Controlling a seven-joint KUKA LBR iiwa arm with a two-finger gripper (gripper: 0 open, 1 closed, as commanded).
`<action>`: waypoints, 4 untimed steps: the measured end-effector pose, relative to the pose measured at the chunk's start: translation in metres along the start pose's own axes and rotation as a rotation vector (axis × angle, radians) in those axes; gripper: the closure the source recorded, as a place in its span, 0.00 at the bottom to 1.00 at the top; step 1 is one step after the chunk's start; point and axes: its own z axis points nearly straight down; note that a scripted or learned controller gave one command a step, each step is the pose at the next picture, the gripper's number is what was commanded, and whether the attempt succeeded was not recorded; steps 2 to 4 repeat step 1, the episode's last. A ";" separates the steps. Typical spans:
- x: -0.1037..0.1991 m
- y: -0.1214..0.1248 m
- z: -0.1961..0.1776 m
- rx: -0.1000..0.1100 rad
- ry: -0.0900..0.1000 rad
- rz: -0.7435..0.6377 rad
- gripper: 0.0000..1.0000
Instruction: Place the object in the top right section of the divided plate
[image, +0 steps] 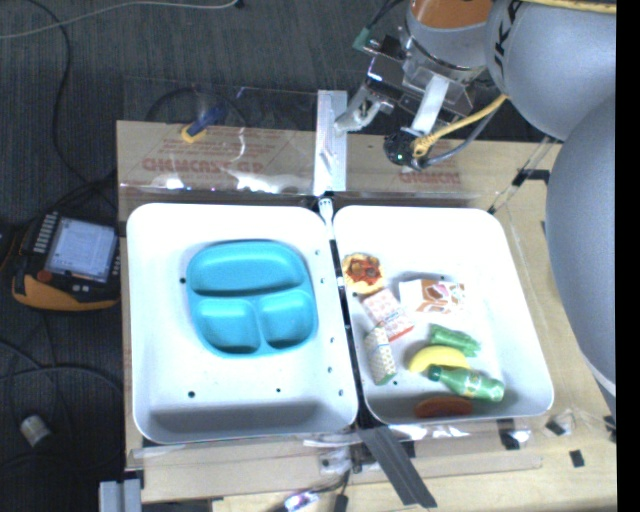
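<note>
Blue divided plate (250, 297) in left bin (160, 400) (toy foods (430, 340) rightward).

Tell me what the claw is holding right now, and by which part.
Nothing is visibly held. The claw hangs above the bench behind the bins, and the toy food items all lie in the right bin.

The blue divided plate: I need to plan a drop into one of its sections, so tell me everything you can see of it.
The blue divided plate is a light blue, smooth, plastic-looking dish with rounded corners. Raised ridges split it into three sections: one long section across the far side and two smaller ones side by side on the near side. It lies flat, slightly rotated, on the floor of the left white bin, roughly central. Nothing sits in its sections and nothing else touches it.
</note>
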 end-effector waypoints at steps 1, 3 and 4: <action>0.065 -0.042 0.076 0.002 0.001 -0.065 0.00; 0.065 -0.042 0.076 0.002 0.001 -0.065 0.00; 0.065 -0.042 0.076 0.002 0.001 -0.065 0.00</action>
